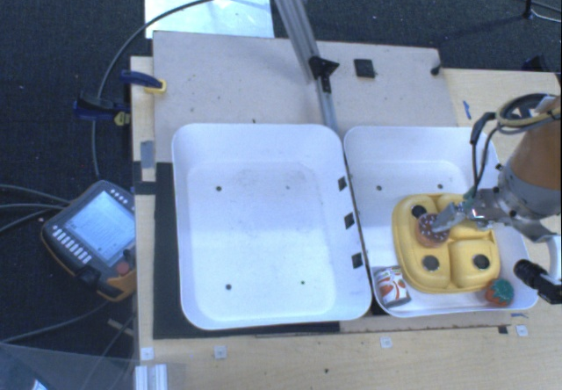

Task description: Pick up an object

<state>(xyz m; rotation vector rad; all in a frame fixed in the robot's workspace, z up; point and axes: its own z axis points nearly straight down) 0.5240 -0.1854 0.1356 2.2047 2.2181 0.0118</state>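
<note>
A yellow moulded block (448, 255) with several round dark hollows lies in the right bin (395, 155), toward its front right. My gripper (446, 218) hangs low over the block's far left part, beside a brownish round piece (429, 228) on the block. The grey arm with its orange band (537, 162) reaches in from the right edge. A small red and white can (392, 285) lies at the bin's front left corner. At the front right corner sits a small red and green ball-like object (499, 292). Nothing is visibly held.
The left bin (189, 204) stands beside the right one, with black clips (349, 220) along their shared rim. A slanted metal pole (296, 19) crosses the back board. A teach pendant (90, 236) and cables lie off the bench's left side.
</note>
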